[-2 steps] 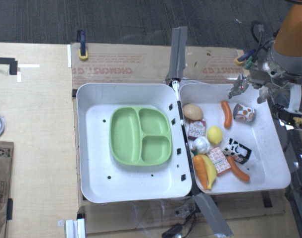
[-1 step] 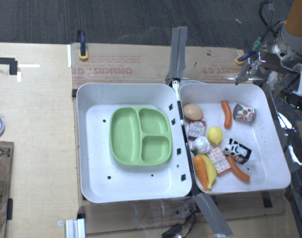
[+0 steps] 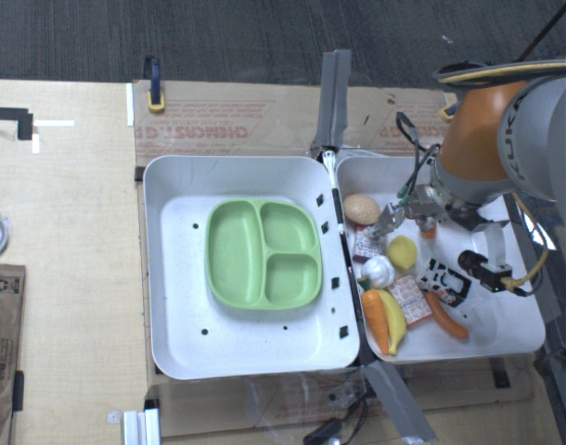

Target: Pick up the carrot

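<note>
Camera view, from where I sit, has my two-finger gripper low over the right white bin, near its far edge; I cannot tell how it is set. Just beside it lie a tan egg-shaped item and a small yellow lemon-like ball. Further toward the near edge, against the left wall, the orange tapered carrot lies lengthwise, touching a yellow banana on its right. A red-and-white patterned packet and an orange-red sausage-shaped piece sit beside those. The left white bin carries a green three-compartment plate. To do this well, I judge I should bring the wrist toward the near-left corner, turn the grasp across the carrot's width, and descend on its thick end, away from the banana, since the wall crowds one side.
</note>
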You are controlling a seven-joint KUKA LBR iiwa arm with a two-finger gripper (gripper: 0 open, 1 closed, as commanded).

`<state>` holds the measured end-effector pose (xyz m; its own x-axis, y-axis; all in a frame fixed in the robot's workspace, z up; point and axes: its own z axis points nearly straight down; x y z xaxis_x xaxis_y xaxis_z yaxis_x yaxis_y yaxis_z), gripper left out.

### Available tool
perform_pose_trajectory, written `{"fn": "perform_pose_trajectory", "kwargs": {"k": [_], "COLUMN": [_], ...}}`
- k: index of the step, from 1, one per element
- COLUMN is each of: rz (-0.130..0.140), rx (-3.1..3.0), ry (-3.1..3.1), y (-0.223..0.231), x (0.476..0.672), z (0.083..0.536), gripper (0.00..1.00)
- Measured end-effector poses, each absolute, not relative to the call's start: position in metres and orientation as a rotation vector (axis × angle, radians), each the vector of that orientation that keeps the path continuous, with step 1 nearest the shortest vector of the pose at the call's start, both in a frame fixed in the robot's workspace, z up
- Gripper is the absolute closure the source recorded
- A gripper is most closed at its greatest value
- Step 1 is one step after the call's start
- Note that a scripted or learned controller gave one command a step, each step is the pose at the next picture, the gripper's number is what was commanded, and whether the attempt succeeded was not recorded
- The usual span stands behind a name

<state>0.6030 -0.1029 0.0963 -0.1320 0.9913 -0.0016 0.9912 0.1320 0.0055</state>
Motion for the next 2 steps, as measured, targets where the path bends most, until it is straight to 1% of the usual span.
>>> {"fn": "perform_pose_trajectory", "kwargs": {"k": [1,2], "rz": [0.001,0.001], "rx": [1.989,1.480], "ry": [2.427,2.763], "y": [-0.1052,-0.1093], "x": [0.6601,0.6607], "z": [0.0958,0.0967], "gripper": [0.00,0.00]}}
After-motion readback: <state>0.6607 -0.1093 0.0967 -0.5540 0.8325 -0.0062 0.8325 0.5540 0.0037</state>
